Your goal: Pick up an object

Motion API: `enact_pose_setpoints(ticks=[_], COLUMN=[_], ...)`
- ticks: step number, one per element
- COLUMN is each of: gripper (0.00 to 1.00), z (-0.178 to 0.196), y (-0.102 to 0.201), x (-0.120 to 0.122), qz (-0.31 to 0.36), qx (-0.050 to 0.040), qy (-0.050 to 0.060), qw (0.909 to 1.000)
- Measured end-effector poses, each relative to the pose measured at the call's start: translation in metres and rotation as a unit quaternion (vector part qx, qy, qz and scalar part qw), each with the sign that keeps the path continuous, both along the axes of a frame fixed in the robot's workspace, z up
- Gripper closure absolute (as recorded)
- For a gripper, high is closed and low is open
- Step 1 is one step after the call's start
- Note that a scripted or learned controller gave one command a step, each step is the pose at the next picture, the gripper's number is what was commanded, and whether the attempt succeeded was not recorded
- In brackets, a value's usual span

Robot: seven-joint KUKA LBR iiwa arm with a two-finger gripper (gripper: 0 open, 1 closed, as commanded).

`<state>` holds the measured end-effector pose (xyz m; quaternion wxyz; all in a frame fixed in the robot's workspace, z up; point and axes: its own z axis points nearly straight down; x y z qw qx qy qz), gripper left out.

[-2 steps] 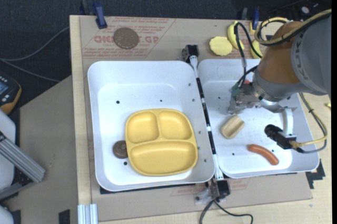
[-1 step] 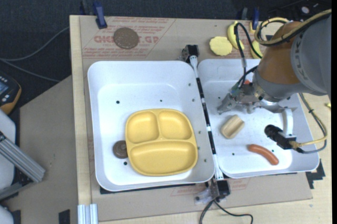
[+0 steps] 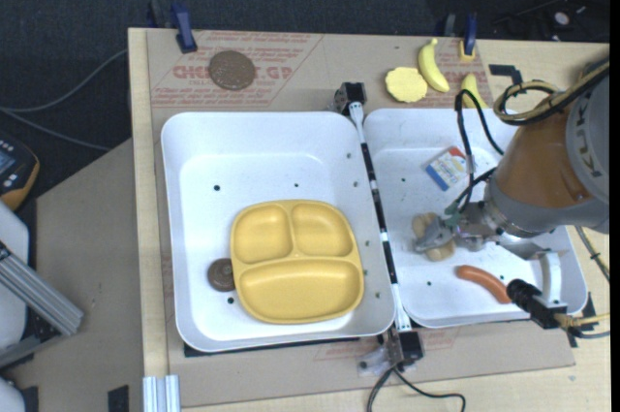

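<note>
The claw (image 3: 438, 236) sits low in the right bin (image 3: 407, 299), its tip against a small tan lump (image 3: 433, 239); whether it is open, closed or gripping cannot be told from above. A sausage (image 3: 481, 282) lies just beside it, long axis running from upper left to lower right; a blue-and-white card (image 3: 447, 168) lies further back. The arm (image 3: 542, 173) reaches in from the right, orange band above the wrist, bent down toward the bin floor. In the left bin (image 3: 194, 153), a yellow tray (image 3: 294, 260) and a brown disc (image 3: 221, 275); on the desk (image 3: 291, 66) behind, a banana (image 3: 433, 66).
</note>
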<state>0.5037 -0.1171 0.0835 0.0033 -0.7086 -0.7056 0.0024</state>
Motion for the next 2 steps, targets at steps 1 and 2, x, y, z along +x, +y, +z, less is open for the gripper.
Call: enact_pose_setpoints(ticks=[1, 2], gripper=[1.0, 1.0], z=[0.011, 0.108], y=[0.002, 0.071], x=[0.004, 0.079], qz=[0.001, 0.008], qx=[-0.0006, 0.0], qy=[-0.004, -0.012], qw=[1.0, 0.9999])
